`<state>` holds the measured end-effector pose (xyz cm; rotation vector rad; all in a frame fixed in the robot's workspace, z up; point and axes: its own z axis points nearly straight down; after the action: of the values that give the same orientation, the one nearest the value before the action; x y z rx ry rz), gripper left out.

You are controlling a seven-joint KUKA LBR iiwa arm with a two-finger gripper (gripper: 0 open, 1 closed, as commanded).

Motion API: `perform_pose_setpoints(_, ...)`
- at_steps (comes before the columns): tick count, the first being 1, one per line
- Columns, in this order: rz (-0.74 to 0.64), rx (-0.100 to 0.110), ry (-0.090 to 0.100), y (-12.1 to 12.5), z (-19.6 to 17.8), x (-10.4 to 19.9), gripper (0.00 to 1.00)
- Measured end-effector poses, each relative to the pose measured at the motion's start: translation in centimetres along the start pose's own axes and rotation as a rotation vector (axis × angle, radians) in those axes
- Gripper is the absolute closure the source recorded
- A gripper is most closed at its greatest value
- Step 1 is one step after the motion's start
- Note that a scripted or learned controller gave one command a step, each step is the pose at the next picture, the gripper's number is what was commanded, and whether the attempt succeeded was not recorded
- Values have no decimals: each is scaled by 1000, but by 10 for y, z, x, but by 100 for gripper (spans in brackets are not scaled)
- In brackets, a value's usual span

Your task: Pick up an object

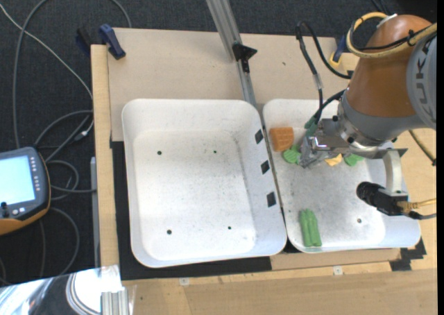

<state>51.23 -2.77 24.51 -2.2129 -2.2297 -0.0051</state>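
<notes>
Far left, off the bench, we saw a handheld pendant (17, 185) w/ a lit screen lying on the dark carpet, cables looping round it. Next, the bench (173, 64), a blue clamp (111, 41) at its back-left corner. Then the left bin (194, 182): white, shallow, speckled floor w/ a few dark dots.

A grey metal rail (222, 15) ran down at a slant toward the gap between the bins. Over to the right bin (340, 234): an orange block (282, 138), squarish and spongy-looking, sat near the bin's back-left corner. Just right of it a small green piece (290, 157), and right there the gripper (312, 152) was down in the bin, metal fingers beside that green piece. How wide it stood, or whether it had hold of anything, we couldn't tell; the wrist hid too much. A yellow bit (335, 162) and another green bit (352, 159) peeked out under the arm. At the bin's front edge lay a long green ridged object (309, 228), well apart from the rest. A black fitting (378, 197) hung at far right.
</notes>
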Motion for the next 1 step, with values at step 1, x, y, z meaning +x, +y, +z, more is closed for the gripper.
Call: perform_pose_setpoints(1, 1, 4, 1, 4, 8, 61, 100)
